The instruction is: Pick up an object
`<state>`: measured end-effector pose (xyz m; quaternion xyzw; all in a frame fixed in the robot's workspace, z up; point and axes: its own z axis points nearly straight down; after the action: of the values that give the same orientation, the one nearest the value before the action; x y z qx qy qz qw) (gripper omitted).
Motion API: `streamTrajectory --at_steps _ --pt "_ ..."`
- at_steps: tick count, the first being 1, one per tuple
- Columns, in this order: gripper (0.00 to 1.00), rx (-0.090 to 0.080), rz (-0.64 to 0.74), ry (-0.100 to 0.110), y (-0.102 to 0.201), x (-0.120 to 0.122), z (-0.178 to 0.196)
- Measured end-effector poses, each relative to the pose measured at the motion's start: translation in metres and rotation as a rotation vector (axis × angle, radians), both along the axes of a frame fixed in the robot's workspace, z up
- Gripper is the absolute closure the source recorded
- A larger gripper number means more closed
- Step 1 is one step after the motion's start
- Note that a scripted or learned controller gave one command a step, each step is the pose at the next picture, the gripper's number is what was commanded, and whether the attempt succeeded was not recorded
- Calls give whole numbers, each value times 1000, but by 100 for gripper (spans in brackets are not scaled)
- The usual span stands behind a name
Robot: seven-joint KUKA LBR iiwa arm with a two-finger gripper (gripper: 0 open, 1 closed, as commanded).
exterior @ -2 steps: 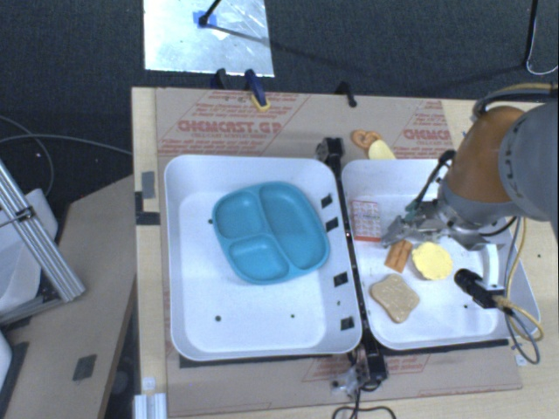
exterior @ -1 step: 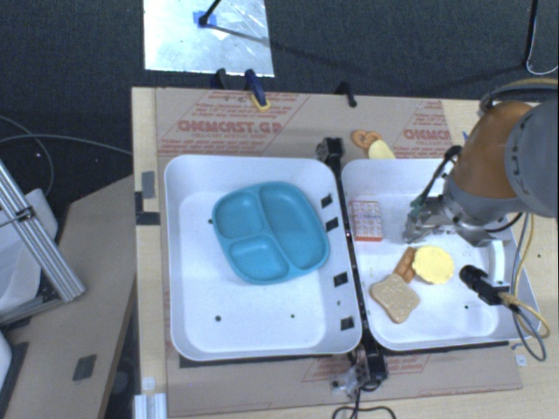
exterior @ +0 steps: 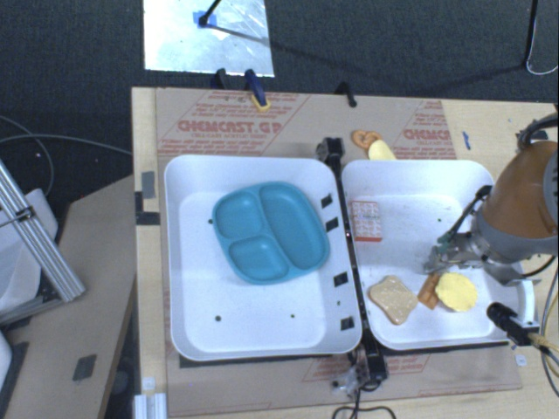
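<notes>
Left bin (exterior: 196, 321): holds a blue divided plate (exterior: 269, 231), lying flat.
Right bin (exterior: 410, 182): toast slice (exterior: 393, 298), brown piece (exterior: 428, 291) and yellow round piece (exterior: 457, 292) near its front.
Gripper (exterior: 441, 257): low, just above the brown piece; finger state cannot be told.

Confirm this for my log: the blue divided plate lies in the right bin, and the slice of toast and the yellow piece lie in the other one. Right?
Not quite. The camera view shows the blue divided plate in the left bin, not the right one. The slice of toast and the yellow piece lie in the right bin, near the tool.
</notes>
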<state>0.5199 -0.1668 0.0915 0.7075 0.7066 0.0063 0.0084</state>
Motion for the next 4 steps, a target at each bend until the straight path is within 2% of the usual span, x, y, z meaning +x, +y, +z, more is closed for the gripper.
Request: streamTrajectory --at_steps 1,2,3,4 --pt "100 6 16 6 100 41 99" --pt "100 5 9 23 145 -10 92" --pt "100 6 11 16 200 -32 136" --pt "100 5 9 24 242 -34 92"
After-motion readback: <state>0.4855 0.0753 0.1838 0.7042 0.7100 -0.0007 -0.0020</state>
